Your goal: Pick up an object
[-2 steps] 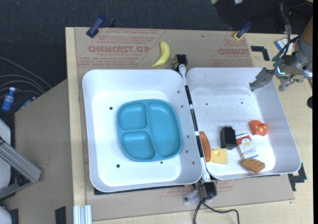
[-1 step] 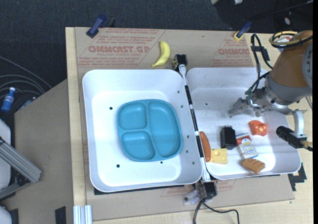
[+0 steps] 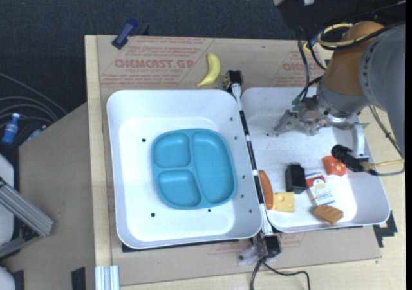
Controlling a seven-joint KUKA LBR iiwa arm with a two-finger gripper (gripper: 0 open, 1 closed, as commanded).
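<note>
Near edge first: right bin (image 3: 370,215) holds the loose objects, clustered along its front; brown cracker-like piece (image 3: 329,214) nearest the rim, yellow cheese-like block (image 3: 284,202) at the front left corner, orange-red hot dog (image 3: 264,185) lying lengthwise against the divider wall; a small white-and-red carton (image 3: 319,188) just behind the brown piece, black rectangular block (image 3: 295,177) upright-ish beside it, small red piece (image 3: 333,166) toward the right wall next to a black cable end.
Left bin (image 3: 122,154) holds a blue divided plate (image 3: 193,168), roughly centred.
Further back in the right bin: gripper (image 3: 297,121) sits low over the bare back-left floor, wrist and orange band coming in from the right; metal fingers seem splayed outward with nothing between them, though the gap is small in view, so open and empty is a judgement.
Key relation: every candidate lies toward the near rim from the fingers; black block is closest, almost straight toward the camera side, its long axis running near-to-far; the fingers would need to straddle its short width.
Beyond the bins, on the cardboard bench top (image 3: 154,60): yellow banana (image 3: 210,71) just behind the left bin's back rim, blue marker-like item (image 3: 124,34) at the far left corner; neither is near the arm.
</note>
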